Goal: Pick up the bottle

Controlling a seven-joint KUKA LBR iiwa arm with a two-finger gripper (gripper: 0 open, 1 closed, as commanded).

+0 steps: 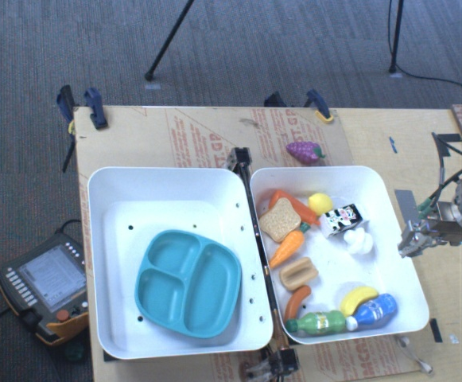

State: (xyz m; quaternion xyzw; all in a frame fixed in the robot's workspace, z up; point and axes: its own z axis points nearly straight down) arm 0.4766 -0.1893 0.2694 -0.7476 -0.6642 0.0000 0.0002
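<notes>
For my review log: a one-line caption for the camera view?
Gripper outside right bin, green bottle lying among toy food.

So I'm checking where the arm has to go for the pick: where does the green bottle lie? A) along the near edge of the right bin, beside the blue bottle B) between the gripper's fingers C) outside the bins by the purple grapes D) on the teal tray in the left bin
A: the green bottle lies on its side at the near edge of the right bin, next to the blue bottle.
</notes>
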